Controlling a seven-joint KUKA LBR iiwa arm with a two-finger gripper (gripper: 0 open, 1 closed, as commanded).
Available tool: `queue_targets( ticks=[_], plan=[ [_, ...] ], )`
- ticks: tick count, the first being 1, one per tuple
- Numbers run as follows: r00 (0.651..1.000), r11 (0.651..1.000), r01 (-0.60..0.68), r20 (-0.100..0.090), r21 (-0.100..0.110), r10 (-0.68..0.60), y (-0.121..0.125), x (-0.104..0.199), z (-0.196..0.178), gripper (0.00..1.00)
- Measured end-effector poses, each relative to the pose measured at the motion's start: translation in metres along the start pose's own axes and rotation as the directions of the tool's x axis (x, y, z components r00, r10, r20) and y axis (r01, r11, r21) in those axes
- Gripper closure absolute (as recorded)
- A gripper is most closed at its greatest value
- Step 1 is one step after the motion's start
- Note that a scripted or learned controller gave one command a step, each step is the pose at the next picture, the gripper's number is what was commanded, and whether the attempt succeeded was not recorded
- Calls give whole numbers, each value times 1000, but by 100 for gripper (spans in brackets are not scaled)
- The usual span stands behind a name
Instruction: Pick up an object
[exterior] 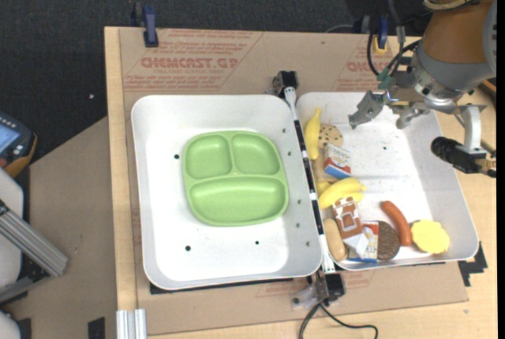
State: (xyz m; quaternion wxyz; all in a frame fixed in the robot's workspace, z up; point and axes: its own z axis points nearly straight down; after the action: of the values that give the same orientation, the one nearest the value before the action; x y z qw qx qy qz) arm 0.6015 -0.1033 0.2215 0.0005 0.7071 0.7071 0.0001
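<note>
From the overhead camera you see two shallow white bins side by side on the table [197, 54]. The left bin [154, 195] holds one thing: a green divided plate [234, 177] with three compartments, lying flat near the bin's middle.

The right bin [446, 188] carries all the loose toy food, crowded along its left wall and near end. You have a yellow banana [313, 131] lying along the left wall toward the far end, a cookie-like piece [332, 135] touching it, and a small red-and-blue packet [338, 165] just below. A second yellow banana [339, 191] lies across the middle of the left side. Nearer you sit a bread-like stick [334, 239], a red-and-white carton [349, 217], a dark brown slice [387, 240], a red sausage [396, 220] and a yellow round piece [430, 236].

The pincer [385, 110] hangs over the far end of the right bin with its two fingers spread wide and nothing between them, well apart from the food.
</note>
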Motion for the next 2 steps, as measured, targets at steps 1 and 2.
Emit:
queue_targets(
  ticks=[1,2],
  plan=[
    [1000,1000,-6,-4,16,6,-96,-18,125,0],
    [1000,1000,7,1,-6,-7,35,-10,134,0]
  ],
)
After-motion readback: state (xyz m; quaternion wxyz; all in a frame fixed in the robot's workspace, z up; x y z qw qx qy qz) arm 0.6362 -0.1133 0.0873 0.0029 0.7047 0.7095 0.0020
